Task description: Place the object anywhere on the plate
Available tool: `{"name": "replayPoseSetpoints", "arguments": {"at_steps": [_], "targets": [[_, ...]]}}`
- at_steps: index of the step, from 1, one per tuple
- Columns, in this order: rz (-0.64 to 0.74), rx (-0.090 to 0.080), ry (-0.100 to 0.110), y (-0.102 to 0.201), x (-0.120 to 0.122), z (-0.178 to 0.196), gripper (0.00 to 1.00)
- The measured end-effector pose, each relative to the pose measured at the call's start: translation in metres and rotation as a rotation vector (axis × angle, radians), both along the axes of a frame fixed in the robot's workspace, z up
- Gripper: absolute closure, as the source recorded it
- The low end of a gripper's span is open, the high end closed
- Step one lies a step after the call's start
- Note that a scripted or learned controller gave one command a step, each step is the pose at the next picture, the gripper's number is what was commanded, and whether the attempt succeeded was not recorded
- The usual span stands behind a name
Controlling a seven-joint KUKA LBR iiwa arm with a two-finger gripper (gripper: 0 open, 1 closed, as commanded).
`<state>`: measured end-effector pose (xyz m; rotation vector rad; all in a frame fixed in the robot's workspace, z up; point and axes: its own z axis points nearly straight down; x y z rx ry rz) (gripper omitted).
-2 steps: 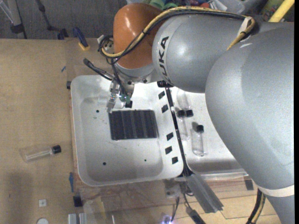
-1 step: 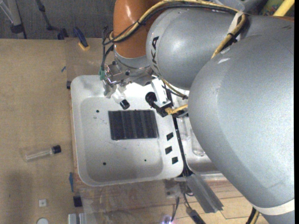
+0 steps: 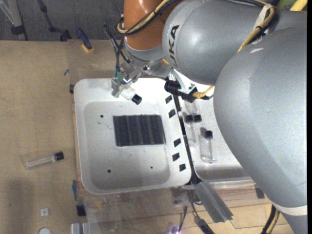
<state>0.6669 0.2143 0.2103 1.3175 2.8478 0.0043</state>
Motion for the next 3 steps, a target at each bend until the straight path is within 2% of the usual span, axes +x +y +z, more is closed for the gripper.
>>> {"name": "replayPoseSetpoints", "arguments": {"at_steps": [1, 2, 3], "targets": [[-0.159, -0.001, 0.008, 0.004, -0.067, -0.078, 1.00], [0.499, -0.001, -0.001, -0.016, -0.044, -0.049, 1.00], [0.323, 0.000, -0.001, 0.010, -0.011, -0.052, 1.00]]}}
